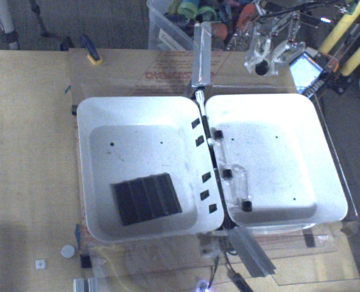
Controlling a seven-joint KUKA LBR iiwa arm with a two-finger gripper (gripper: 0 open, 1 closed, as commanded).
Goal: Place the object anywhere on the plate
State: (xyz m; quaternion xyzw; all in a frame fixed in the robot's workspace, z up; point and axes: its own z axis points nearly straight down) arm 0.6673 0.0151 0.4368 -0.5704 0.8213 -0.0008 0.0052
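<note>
My arm (pixel 276 38) hangs at top right, past far rim of right bin (pixel 326 163), over neither bin. Jaws: spread or pressed together, cannot tell, too cluttered there. Nothing seen between them. Dark ribbed plate (pixel 147 198) lies flat in left bin (pixel 106 111), near front wall, slightly skewed. Clear object (pixel 236 184) with dark spots lies in right bin against its left wall, apart from plate, divider between them. Tub of coloured toys (pixel 198 8) beyond bins. Blue clamp (pixel 92 51) on bench (pixel 27 132).
</note>
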